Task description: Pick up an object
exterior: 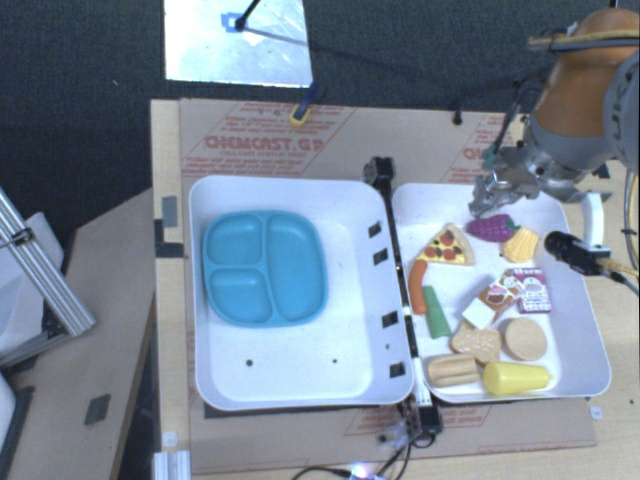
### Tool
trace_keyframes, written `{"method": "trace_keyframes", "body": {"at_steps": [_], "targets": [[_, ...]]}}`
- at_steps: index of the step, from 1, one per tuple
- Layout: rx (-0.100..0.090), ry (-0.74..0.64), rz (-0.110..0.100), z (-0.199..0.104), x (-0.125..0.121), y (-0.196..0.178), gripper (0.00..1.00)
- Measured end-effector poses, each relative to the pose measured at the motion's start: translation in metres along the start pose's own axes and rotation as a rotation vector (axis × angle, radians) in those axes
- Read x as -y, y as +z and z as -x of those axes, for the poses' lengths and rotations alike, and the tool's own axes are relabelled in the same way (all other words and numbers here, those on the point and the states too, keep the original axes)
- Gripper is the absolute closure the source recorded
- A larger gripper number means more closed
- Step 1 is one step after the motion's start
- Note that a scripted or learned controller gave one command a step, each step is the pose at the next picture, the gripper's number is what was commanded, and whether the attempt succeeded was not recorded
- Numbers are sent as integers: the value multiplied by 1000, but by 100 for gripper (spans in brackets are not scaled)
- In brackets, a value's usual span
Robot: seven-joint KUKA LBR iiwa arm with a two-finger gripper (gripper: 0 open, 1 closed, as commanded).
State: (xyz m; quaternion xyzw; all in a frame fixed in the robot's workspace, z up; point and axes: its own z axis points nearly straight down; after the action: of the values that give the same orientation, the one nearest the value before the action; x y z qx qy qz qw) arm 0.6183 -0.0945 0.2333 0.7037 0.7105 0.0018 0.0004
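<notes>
Two bins sit side by side on the tabletop (pixel 250 128). The left bin (pixel 290 378) holds a divided tray (pixel 265 268) toward its 9 o'clock side. The right bin (pixel 580 353) holds toy foods: a pizza slice (pixel 449 247) near centre, a carrot (pixel 418 286) at 9 o'clock, a stick-shaped piece (pixel 437 312) just beside the carrot, a grape bunch (pixel 492 228) at 12 o'clock with a corn piece (pixel 521 244) to its right. A carton (pixel 530 290) lies at 3 o'clock. A cookie (pixel 524 339), a cracker (pixel 476 343), a bread roll (pixel 452 370) and a lemon-shaped piece (pixel 516 376) crowd 6 o'clock. The tool (pixel 491 196) hangs above the grape bunch.
</notes>
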Motion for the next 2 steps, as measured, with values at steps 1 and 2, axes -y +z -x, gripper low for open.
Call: {"method": "trace_keyframes", "body": {"at_steps": [1, 2], "targets": [[-1, 0, -4, -55, 24, 11, 100], [1, 4, 0, -53, 12, 11, 100]]}}
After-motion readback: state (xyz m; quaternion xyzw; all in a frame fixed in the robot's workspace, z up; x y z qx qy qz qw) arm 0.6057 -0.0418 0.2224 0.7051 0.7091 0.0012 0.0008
